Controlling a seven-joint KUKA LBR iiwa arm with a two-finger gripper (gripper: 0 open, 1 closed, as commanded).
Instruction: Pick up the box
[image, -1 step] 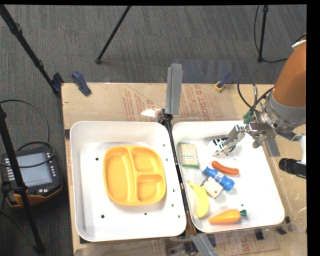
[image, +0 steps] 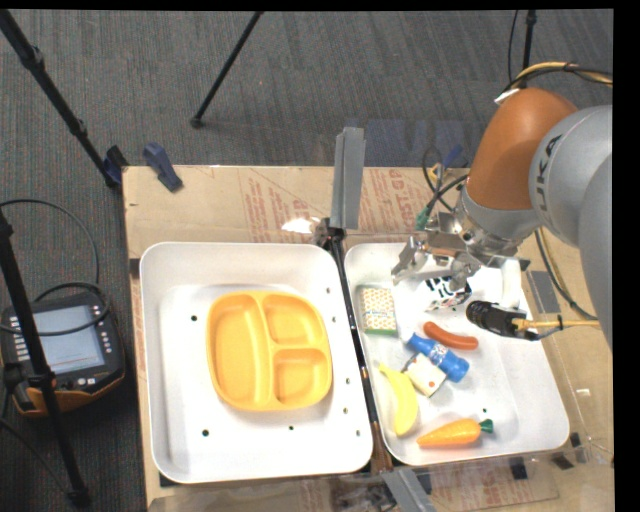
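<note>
Bench (image: 230, 195) of pale board carries two shallow white bins side by side, with a grey post (image: 347, 180) standing at the far end of the seam between them. Reaching in from the right, the grey arm (image: 560, 170) with its orange band hangs over the far part of the right bin (image: 530, 400), and its gripper (image: 437, 262) sits low there, close above the bin floor. Whether it is clenched or released cannot be told, and nothing is seen caught in it. The left bin (image: 165, 420) holds a yellow divided plate (image: 268, 350), lying flat near its middle. In the right bin, the box (image: 377, 309), small with a green patterned face, lies flat by the wall next to the seam, near the gripper yet apart from it, towards the left and front. Nearer the front lie a banana (image: 400, 400) and a toy carrot (image: 452, 432). Between them and the gripper lie a red sausage (image: 451, 335), a blue and white bottle (image: 438, 357) and, touching the bottle, a small white block (image: 424, 376).
</note>
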